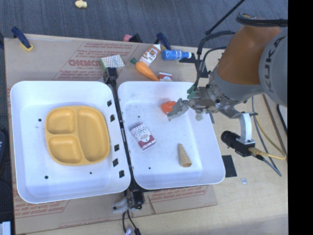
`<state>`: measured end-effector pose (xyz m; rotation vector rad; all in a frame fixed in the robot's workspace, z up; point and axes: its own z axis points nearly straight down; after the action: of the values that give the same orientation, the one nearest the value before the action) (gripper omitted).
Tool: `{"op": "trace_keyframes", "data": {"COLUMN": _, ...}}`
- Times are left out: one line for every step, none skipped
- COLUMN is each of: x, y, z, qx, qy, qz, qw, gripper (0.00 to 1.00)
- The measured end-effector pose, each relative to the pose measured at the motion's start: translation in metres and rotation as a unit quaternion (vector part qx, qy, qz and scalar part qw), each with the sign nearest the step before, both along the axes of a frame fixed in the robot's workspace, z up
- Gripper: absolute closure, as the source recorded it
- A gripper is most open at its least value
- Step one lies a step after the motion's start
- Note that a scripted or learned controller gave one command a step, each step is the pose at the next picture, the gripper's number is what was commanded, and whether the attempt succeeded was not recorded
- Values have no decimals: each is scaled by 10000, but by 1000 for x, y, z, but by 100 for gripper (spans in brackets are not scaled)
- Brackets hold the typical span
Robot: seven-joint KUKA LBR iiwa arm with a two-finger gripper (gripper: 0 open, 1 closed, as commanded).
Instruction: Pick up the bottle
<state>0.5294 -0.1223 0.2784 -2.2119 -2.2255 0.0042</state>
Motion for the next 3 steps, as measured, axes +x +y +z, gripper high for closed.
{"op": "trace_keyframes", "data": {"x": 49, "y": 2, "z": -105, "qx": -5, "qy": 13, "qz": -2023, "qw": 9793, "gripper": 0}}
{"op": "trace_keyframes", "data": {"x": 62, "y": -11, "z": -188, "qx": -11, "qy": 27, "qz": -4365, "qw": 8997, "gripper": 0}}
{"op": "trace_keyframes", "data": {"x": 26, "y": 70, "z": -87, "qx": -12, "qy": 12, "qz": -4916, "qw": 8708, "gripper": 0}}
